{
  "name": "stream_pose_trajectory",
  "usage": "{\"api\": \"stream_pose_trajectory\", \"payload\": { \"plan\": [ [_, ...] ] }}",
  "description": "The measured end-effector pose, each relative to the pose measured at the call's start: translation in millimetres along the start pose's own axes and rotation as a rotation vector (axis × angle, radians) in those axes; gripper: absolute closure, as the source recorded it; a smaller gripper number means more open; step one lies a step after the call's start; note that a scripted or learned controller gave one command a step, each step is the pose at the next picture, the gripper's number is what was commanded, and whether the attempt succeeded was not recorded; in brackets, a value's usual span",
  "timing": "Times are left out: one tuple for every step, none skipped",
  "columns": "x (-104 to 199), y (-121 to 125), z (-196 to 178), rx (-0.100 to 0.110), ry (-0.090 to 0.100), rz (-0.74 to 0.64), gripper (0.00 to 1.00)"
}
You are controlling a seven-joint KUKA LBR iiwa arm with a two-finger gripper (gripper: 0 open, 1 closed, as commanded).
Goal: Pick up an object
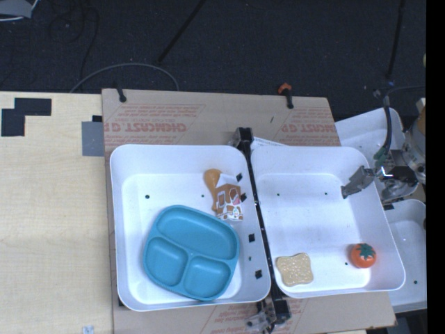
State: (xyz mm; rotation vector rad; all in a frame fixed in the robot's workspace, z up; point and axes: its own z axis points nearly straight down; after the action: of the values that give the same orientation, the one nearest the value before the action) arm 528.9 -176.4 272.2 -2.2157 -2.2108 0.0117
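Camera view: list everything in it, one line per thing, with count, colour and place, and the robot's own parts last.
bins: two, white, side by side on the bench
divided plate: one, blue, three compartments, left bin, front
small patterned item: one, white with brown marks, left bin, by the plate's far right edge
tan piece: one, orange-brown, left bin, just behind the patterned item
toast slice: one, beige, right bin, front left corner
tomato: one, orange-red with green top, right bin, front right
board: one, brown with red lettering, under the bins
tool: one, grey, over the right bin's right rim
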Motion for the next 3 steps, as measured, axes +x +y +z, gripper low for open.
{"api": "stream_pose_trajectory", "payload": {
  "plan": [
    [0.1,1.8,-5.9,-0.010,-0.002,-0.002,0.00],
    [-9.5,4.6,45.1,-0.008,-0.001,-0.001,0.00],
    [-14.4,0.8,90.5,-0.007,-0.001,-0.002,0.00]
  ]
}}
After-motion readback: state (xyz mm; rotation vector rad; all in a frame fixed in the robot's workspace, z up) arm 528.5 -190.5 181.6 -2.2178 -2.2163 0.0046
